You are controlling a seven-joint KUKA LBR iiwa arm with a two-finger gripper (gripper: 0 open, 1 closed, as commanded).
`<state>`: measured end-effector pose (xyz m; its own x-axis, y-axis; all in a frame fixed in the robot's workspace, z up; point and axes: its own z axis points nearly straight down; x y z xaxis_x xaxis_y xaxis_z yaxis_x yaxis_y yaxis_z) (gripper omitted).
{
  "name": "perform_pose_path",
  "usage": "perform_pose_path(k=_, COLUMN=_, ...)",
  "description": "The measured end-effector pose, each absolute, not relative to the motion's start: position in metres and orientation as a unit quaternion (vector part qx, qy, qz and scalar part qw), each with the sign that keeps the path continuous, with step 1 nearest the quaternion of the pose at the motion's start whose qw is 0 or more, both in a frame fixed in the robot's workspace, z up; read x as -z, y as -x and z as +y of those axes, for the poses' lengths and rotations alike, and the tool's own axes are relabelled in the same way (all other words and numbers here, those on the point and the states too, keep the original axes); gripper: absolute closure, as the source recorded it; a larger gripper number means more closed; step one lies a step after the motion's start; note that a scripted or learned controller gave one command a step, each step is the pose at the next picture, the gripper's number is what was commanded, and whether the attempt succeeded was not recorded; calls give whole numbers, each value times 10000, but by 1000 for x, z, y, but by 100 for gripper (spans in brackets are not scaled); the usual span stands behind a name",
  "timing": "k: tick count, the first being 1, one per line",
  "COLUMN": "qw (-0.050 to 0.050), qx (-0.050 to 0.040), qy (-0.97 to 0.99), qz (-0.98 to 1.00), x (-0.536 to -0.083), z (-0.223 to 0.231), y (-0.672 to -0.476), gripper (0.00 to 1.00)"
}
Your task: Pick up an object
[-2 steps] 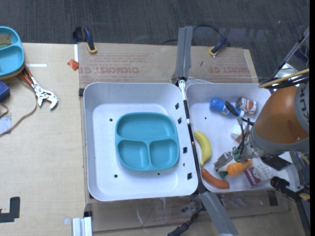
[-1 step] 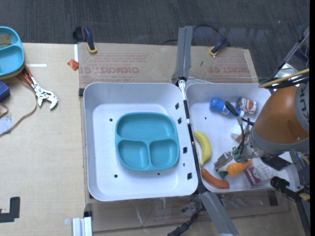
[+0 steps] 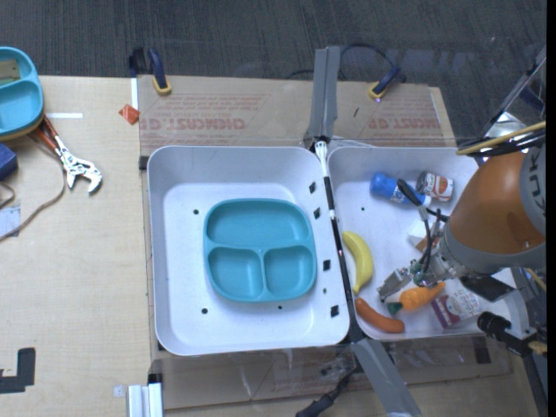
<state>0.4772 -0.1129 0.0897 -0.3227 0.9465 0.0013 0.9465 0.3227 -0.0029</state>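
The right bin [image 3: 382, 224] holds a yellow banana [image 3: 359, 257], a red sausage [image 3: 379, 318], an orange carrot [image 3: 418, 296], a blue bottle [image 3: 393, 188], a small can [image 3: 436, 185] and a dark packet [image 3: 458, 307]. My gripper [image 3: 408, 282] hangs low over the bin's front right part, just above the carrot's left end and to the right of the banana. The orange band of the arm [image 3: 499, 211] covers the bin's right side.
The left bin [image 3: 174, 233] holds a teal divided tray [image 3: 261, 250]. On the bench at the left lie a wrench [image 3: 76, 170] and another teal tray [image 3: 17, 94]. Clamps [image 3: 156, 72] sit at the back edge.
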Motion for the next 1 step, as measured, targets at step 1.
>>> perform_pose_path(k=1, qw=14, qx=-8, qy=5819, qz=-8132, x=-90, z=-113, y=-477, gripper=0)
